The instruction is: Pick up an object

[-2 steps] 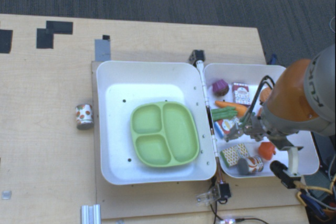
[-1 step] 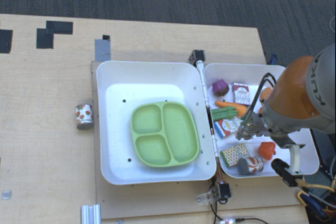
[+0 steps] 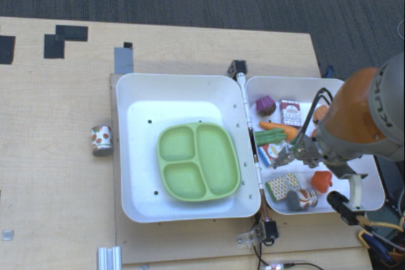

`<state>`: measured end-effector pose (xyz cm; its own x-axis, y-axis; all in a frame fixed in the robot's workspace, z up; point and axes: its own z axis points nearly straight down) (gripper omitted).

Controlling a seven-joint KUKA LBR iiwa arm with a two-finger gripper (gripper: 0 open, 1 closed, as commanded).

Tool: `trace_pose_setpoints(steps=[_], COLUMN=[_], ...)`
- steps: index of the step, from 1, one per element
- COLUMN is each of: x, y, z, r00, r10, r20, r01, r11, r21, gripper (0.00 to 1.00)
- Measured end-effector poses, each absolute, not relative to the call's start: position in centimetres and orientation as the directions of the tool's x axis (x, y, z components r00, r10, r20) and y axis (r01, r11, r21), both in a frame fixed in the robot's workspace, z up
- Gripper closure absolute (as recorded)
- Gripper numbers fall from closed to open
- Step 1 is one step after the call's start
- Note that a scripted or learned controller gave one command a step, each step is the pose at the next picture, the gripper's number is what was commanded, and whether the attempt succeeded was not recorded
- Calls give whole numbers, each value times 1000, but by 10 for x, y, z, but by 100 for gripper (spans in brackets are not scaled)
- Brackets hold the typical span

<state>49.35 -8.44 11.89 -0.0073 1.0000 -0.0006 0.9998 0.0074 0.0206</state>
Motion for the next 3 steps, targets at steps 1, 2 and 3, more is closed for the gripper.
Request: trace_pose_setpoints(steps=[1, 2, 3], x=[489, 491, 491], y=[-85, -84, -84], z=[87, 98, 98], r00=[-2, -4, -3], r10=[1000, 1000, 1000], r20=[0, -1, -1], r01=[1000, 1000, 1000], r11=[2, 4, 3], r21=[7, 13, 13], gripper=[0, 100, 0])
